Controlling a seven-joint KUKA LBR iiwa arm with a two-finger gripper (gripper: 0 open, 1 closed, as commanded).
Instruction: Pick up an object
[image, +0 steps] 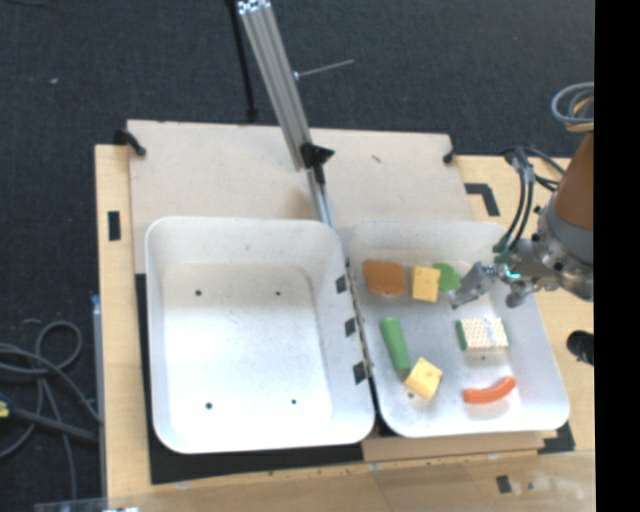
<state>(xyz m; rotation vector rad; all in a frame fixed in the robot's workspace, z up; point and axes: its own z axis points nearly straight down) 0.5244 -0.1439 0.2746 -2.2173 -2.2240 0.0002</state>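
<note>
My gripper (487, 281) hangs over the upper right part of the right bin (548, 395), reaching in from the right; its fingers stand apart, with nothing between them. One finger tip lies just beside a small green piece (447, 275), though I cannot tell whether it touches. Just left of that piece sits a yellow block (426, 283), and touching its left side a brown block (384, 278), both near the bin's upper left. Below my gripper lies a speckled white block (483, 334) with a green edge on its left. Further down, near the bin's lower right corner, rests an orange sausage (489, 392), lying slightly tilted. In the middle of the bin lies a green cylinder (395, 342), running up and down, and just below it to the right a yellow wedge (423, 378). Any of these could be the thing to pick; all lie on the bin's floor. The left bin (165, 250) sits edge to edge with mine. A slanted metal pole (278, 80) rises behind the bins, and the bench (220, 165) lies under all.
</note>
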